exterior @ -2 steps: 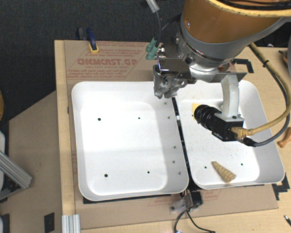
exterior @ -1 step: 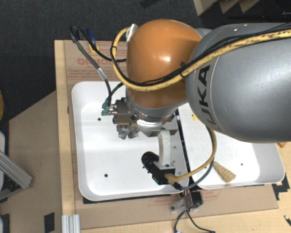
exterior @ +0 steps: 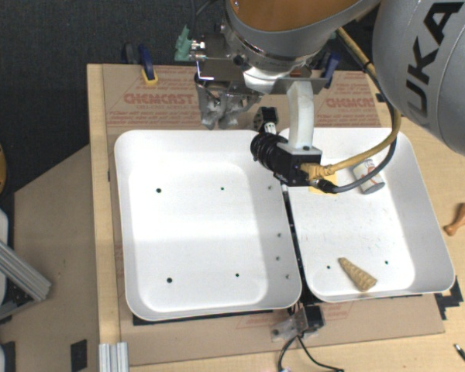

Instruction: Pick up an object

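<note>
Hovering my gripper [exterior: 221, 113] past the bins' far edge, can't tell the jaws' state, cone-shaped piece [exterior: 357, 273] sits untouched in the right bin [exterior: 418, 208].

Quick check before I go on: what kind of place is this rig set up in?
Most likely a robotics lab bench for grasp tests, not a home or factory line. Two white bins sit side by side on a cardboard sheet held by clamps, and a KUKA arm reaches over them with loose cables.

Smooth glossy white plastic bins [exterior: 194, 231], matt brown cardboard bench [exterior: 101, 169], rough tan cone [exterior: 358, 273]
</note>
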`<state>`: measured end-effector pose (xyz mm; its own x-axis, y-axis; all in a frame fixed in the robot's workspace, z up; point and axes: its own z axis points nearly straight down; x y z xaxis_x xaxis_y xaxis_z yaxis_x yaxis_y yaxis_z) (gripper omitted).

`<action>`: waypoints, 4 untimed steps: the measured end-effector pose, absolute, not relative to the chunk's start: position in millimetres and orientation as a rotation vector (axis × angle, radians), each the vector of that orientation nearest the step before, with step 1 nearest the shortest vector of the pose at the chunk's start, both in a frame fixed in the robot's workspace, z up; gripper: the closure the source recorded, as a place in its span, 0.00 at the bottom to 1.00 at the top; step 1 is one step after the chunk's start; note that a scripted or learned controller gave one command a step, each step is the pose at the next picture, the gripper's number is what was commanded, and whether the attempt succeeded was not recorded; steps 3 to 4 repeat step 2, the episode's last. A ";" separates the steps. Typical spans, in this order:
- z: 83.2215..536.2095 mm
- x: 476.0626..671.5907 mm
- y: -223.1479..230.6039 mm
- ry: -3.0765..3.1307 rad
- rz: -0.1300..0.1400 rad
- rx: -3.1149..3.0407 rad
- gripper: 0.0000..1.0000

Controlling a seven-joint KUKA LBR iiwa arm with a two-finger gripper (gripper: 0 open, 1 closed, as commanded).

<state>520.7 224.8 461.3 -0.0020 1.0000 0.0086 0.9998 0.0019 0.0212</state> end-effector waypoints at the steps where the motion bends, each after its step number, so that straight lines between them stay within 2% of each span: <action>1: 314.9 497.8 224.3 2.225 -0.023 2.227 1.00; 2: 538.4 533.9 224.4 2.217 0.031 2.213 1.00; 4: 538.4 533.9 224.4 2.217 0.031 2.213 1.00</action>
